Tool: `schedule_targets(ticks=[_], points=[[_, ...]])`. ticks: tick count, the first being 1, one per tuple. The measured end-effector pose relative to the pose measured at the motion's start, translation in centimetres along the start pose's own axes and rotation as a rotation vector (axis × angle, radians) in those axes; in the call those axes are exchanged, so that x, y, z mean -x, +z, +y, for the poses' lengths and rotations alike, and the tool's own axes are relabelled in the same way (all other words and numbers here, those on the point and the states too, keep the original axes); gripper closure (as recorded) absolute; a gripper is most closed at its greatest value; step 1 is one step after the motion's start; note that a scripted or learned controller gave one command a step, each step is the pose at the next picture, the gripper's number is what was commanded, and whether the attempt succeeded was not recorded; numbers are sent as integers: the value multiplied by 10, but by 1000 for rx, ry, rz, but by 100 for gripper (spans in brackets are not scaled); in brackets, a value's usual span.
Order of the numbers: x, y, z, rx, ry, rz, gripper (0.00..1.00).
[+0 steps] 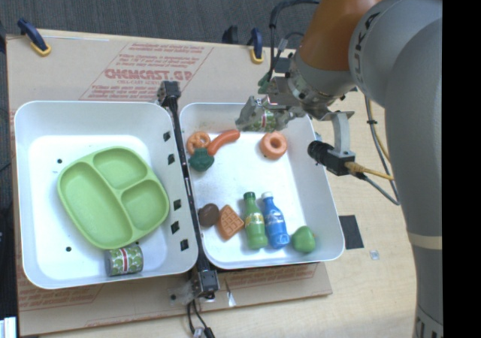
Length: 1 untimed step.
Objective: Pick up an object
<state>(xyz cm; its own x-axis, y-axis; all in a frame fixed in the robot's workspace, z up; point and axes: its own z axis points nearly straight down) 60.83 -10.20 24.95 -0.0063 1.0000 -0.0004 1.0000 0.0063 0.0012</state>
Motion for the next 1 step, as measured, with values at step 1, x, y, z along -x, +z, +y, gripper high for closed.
schedule_targets(ticks=[1], points=[[-23, 2, -54, -3, 1, 0, 100]])
